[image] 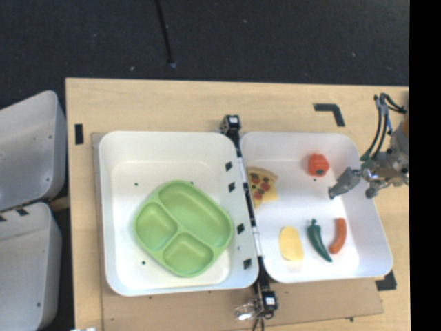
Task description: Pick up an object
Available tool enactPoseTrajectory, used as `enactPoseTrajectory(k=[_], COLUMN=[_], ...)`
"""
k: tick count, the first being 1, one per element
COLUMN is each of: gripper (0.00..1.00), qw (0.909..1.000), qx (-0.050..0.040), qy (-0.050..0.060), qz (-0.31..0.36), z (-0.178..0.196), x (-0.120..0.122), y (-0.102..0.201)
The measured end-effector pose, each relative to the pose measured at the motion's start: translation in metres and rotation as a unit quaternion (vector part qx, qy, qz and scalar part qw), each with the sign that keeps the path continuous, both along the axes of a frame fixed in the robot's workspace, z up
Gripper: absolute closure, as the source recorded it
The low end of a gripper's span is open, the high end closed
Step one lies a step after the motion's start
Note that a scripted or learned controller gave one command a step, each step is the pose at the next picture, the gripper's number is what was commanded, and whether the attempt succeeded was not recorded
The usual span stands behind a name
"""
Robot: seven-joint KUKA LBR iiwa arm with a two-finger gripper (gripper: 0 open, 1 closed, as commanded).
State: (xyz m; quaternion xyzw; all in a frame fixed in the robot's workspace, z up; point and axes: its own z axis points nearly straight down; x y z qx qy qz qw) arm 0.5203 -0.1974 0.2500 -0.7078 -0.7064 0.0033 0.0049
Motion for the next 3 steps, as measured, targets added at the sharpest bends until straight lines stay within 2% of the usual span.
enactPoseTrajectory(k=[1, 2, 3], gripper=[0.0, 0.0, 0.0], qw=[1.0, 1.0, 1.0], qx=[-0.0017, -0.0018, -0.0015], qy=[-0.006, -0.005, -0.004], qz=[0.002, 0.001, 0.0], z=[0.007, -0.039, -0.087], x=[0.002, -0.001, 0.007], y=[0.0, -0.008, -0.004])
